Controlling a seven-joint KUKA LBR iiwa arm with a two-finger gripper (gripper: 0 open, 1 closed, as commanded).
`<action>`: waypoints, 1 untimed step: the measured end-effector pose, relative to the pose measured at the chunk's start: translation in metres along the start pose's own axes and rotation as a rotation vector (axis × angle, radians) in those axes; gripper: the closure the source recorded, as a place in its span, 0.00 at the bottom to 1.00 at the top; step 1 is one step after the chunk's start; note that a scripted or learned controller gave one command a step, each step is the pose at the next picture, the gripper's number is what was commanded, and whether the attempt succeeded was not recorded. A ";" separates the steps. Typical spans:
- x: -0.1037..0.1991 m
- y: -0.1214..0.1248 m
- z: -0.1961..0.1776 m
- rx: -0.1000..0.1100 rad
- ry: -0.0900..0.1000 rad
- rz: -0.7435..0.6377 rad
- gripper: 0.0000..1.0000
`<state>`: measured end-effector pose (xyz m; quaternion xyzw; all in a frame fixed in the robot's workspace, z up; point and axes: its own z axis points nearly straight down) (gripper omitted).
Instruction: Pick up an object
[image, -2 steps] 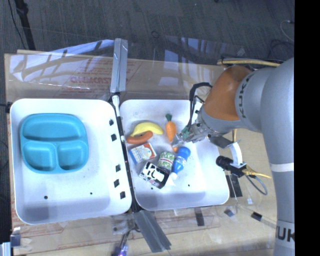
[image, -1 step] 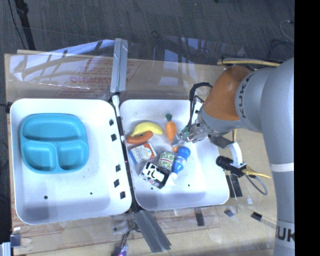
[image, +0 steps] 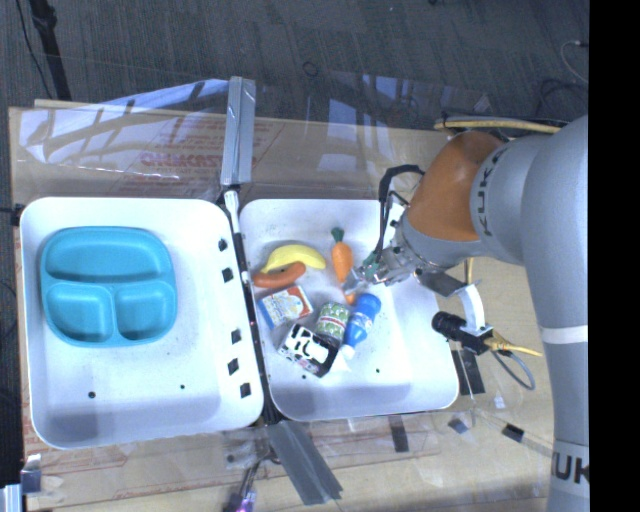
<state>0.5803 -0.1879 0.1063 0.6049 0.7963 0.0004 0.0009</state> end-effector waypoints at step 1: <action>-0.030 0.024 0.014 0.002 0.000 0.358 0.00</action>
